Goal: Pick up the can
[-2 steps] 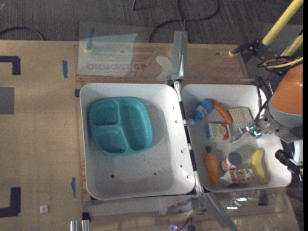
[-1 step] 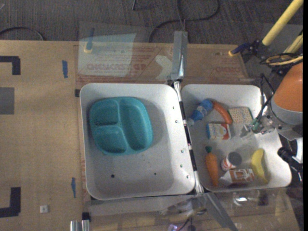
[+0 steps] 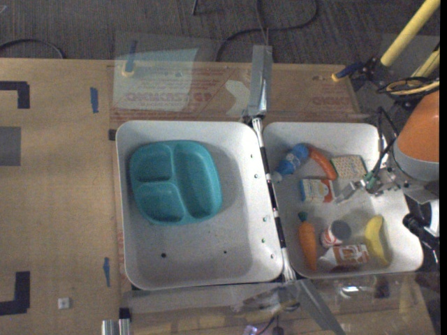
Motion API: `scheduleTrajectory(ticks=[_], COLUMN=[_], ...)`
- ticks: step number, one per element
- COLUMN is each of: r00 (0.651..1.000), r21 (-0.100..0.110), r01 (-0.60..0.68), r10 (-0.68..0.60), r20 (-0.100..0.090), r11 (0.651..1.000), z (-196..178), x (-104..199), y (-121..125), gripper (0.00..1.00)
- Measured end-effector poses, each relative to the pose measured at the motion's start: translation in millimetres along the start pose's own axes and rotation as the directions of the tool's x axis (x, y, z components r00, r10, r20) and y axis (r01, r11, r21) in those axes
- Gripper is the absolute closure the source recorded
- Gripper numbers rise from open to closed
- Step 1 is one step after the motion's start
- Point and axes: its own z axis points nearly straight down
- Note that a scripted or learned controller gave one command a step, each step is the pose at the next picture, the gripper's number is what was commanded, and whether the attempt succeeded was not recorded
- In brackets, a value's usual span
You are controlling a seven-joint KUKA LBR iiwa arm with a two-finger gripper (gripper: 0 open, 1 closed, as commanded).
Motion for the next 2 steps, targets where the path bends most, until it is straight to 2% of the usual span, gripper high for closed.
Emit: scheduleTrajectory(ticks=[1, 2], r00=[0.996, 0.995], r21=[0.005, -0.002], r01=[-0.093, -0.099], r10=[0.093, 0.099], r20=[-0.004, 0.003], r11=[0.996, 0.995], z=[10.3, -1.3], x=[53.1, 48.2], y=[-39.7, -39.4], gripper=[0.0, 1.0])
